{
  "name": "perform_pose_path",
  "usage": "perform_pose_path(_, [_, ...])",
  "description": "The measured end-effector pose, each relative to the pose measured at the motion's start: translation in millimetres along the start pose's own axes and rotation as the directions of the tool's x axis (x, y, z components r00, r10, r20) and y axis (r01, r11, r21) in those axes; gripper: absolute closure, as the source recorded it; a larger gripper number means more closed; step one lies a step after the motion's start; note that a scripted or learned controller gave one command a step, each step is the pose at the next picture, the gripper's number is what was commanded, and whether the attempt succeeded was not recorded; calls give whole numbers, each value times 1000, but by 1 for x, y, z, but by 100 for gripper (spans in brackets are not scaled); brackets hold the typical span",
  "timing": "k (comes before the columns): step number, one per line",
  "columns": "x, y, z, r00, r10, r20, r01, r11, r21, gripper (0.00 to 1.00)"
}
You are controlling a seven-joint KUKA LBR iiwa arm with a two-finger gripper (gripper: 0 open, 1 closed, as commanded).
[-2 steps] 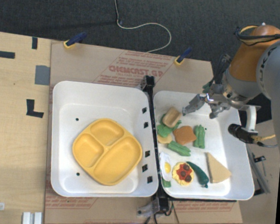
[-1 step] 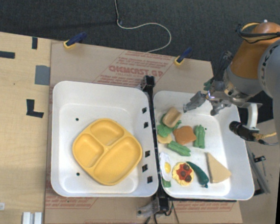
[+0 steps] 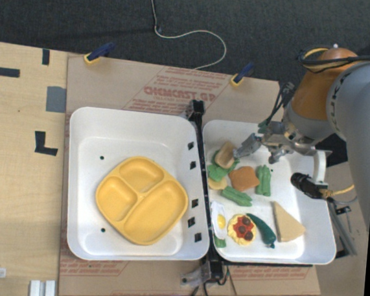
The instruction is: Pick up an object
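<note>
Light wooden bench (image 3: 12, 179) seen from above, marked with black tape shapes (image 3: 42, 142) and a grey patch (image 3: 56, 98) at left. Flat on it, a brown cardboard sheet (image 3: 170, 94) with red printing, held at its far edge by 2 blue-and-yellow clamps (image 3: 98, 52). On the cardboard, 2 shallow white bins side by side, touching: left bin (image 3: 82, 134) and right bin (image 3: 321, 255). Beyond the bench, dark carpeted floor (image 3: 69, 3) crossed by a thin white cable (image 3: 189, 32).
</note>
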State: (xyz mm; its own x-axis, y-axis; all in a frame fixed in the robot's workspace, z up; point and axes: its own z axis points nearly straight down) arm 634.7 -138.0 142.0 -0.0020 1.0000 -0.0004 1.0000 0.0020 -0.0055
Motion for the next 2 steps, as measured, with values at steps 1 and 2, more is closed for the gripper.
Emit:
perform_pose_path(1, [2, 0, 52, 1000, -1, 0, 1, 1000, -5, 0])
perform_pose_path(2, [3, 2, 38, 1000, -1, -2, 1, 1000, -8, 100])
